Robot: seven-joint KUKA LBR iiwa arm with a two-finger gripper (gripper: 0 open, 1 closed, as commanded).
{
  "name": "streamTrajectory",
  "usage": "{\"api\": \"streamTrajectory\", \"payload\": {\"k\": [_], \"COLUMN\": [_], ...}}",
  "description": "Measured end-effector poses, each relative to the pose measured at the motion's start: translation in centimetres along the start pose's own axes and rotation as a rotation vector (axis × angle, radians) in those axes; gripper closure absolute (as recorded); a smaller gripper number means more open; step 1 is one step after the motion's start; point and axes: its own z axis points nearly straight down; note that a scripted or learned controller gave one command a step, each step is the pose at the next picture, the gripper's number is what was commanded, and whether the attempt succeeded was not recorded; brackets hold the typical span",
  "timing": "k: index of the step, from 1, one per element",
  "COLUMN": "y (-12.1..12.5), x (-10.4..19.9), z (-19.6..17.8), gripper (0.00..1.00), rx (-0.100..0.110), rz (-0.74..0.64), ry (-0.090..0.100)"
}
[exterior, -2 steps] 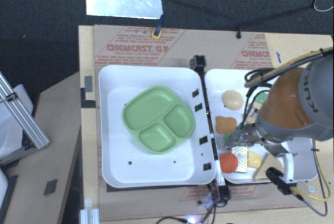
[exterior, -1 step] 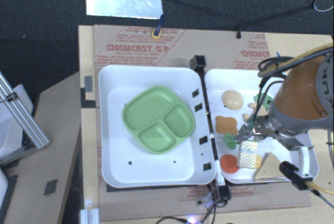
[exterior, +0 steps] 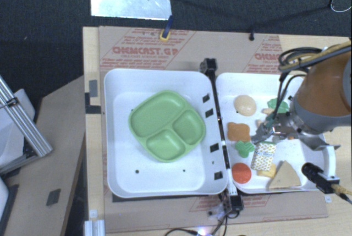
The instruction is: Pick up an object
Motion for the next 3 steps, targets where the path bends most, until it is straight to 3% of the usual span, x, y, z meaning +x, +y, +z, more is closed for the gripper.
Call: {"api": "streamTrajectory", "payload": {"k": [1,3], "y": [0.2,7.6], "x": [0.0,5.1], "z": [-2.7,-3.1], "gripper": [1.00,1.00], "rx": [0.002,0.001], "rz": [0.001,-0.003], "ry": [0.000,0.001]}}
